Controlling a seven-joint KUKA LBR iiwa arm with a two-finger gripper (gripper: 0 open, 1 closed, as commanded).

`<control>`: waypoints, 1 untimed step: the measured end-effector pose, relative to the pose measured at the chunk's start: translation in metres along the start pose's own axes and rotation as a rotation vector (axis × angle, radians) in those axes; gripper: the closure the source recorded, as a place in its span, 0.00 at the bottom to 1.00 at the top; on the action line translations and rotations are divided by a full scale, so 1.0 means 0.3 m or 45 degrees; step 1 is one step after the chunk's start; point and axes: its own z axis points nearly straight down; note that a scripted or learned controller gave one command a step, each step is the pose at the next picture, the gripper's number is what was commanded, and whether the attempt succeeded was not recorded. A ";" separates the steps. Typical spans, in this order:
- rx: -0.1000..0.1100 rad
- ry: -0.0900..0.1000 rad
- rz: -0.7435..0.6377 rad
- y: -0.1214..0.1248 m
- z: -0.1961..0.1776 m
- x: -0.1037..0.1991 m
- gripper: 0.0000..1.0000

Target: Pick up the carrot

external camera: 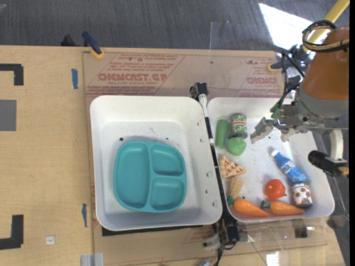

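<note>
The camera view looks down on a tan bench [44, 165] covered in part by a cardboard sheet [138, 73] printed in red with what reads as "CHEMCAST", once at the left and again, partly hidden, at the right. Blue tape strips and black tape marks sit on the bench to the left.

Two shallow white bins lie side by side. The left bin [105, 121] has smooth, glossy plastic walls and holds a teal tray [148, 176], rounded at the corners and moulded into three compartments. The right bin [327, 204] holds small toy foods. A carrot [250, 208], orange, tapered and smooth, lies along the near wall close to the bins' divide, its thick end to the left. A second carrot-like piece [286, 208] lies just to its right, with a green tip between them. A red tomato [274, 189] sits above them, and a small can with a red and white label [301, 194] stands beside it; its writing is too small to read. A blue bottle [289, 167] with a white cap lies tilted. A pizza slice [232, 167] and a ridged tan piece [236, 187] lie near the divide. Further back are a green cylinder [222, 132], a green rounded piece [236, 145] and a can with a green label [238, 125], its print unreadable.

The gripper [272, 129] hangs over the back of the right bin, well apart from the carrot, its grey metal fingers spread apart with nothing between them.
</note>
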 end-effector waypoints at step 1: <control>0.002 0.001 -0.209 -0.212 -0.014 0.196 0.00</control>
